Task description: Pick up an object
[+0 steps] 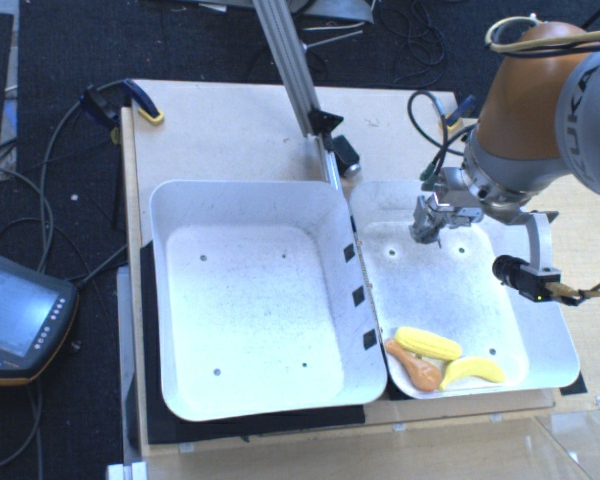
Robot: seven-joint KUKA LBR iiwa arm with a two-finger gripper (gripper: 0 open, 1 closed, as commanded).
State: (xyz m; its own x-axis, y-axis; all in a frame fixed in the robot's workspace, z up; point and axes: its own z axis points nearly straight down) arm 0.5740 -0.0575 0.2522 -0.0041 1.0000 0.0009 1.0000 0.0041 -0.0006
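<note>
Closest to the camera, three small plastic toy foods lie bunched at the front edge of the right-hand shallow white bin: a yellow corn-cob-shaped piece, an orange carrot-like piece touching its underside, and a curved yellow banana-shaped piece just beside them toward the bin's front right corner. All three rest on the bin floor, well apart from the hand.

The right bin butts against the left-hand shallow white bin, whose slanted inner wall overlaps the shared edge. Both sit on the pale wooden table, which has bare surface behind the bins toward its back edge.

A grey arm with an orange upper section reaches in from the table's right side. Its small metal hand hangs over the back part of the right bin, near the bin's back left corner. Nothing shows between its fingers; whether they are spread or closed I cannot tell at this angle.

A silver aluminium strut slants up from the table's back middle. On the dark floor left of the table lies a grey handheld control pendant with a screen.
</note>
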